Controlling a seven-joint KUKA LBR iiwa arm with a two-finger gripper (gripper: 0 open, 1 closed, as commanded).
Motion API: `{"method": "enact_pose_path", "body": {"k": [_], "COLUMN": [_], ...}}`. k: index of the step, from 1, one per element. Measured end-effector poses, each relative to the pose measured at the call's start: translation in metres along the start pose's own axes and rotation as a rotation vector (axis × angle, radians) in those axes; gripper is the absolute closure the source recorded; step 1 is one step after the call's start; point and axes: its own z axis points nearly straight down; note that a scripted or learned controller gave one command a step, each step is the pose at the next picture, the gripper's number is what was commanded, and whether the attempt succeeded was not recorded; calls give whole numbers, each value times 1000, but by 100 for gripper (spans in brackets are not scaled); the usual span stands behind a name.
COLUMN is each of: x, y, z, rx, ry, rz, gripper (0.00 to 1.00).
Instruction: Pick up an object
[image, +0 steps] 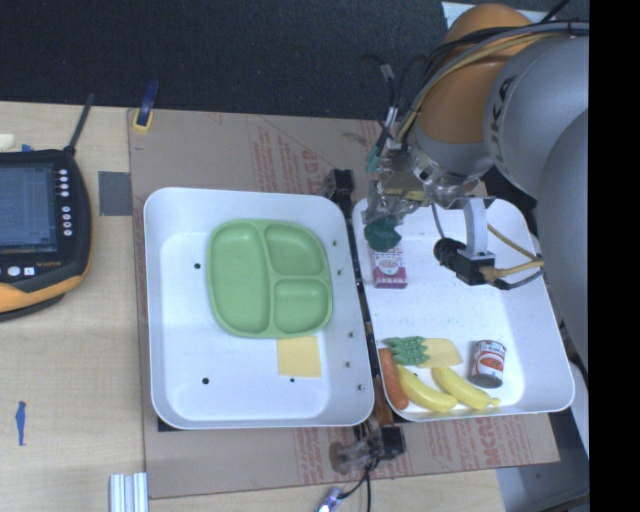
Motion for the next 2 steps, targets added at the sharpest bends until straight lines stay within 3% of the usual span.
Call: {"method": "enact_pose_path", "body": {"k": [1, 2], "x": [14, -17], "y": [5, -10], "z": [1, 24], "rx": [-3, 2], "ry": [-1, -2], "rz": [1, 1], "gripper": [100, 100]}}
